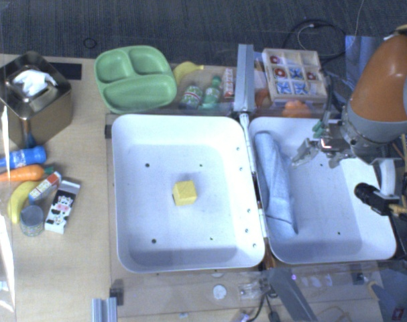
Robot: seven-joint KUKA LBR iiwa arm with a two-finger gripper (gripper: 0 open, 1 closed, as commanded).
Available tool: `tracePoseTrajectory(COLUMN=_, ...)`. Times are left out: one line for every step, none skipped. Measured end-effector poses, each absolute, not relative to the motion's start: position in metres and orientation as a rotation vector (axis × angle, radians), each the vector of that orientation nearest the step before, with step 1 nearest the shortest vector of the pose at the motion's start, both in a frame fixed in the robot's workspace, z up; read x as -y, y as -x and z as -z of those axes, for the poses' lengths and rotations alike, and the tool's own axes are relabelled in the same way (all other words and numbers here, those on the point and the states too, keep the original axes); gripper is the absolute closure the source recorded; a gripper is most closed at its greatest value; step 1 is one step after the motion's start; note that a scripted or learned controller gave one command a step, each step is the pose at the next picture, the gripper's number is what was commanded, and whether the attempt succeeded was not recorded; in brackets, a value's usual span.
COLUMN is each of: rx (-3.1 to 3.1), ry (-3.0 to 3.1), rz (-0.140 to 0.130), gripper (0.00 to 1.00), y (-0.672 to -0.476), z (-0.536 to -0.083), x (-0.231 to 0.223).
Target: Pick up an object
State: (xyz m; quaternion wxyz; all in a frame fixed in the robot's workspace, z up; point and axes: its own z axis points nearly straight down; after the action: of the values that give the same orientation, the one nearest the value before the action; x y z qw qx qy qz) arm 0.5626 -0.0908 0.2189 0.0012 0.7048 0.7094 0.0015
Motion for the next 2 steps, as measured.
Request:
tracePoseTrajectory(rx=-2.119, ry=-2.308, rz=-0.016, gripper=0.0, y=-0.594, z=-0.103, x=0.095)
tracePoseTrajectory(rx=-2.12, ry=-2.309, rz=-0.007, gripper=0.0, y=-0.604, z=-0.139, x=0.153)
